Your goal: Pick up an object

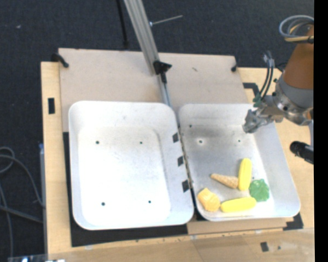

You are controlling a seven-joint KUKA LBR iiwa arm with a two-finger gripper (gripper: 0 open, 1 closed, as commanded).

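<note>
Several small toys lie in the front part of the right bin: an upright-lying yellow corn cob, a second yellow cob along the front wall, a tan cone, a yellow chunk and a green piece. My gripper hangs over the bin's back right area, well behind the toys and apart from them. Nothing shows between its fingers.
The left bin sits beside the right one, with black clips along the shared wall. A slanted aluminium post rises behind the bins. Cables lie on the floor at left.
</note>
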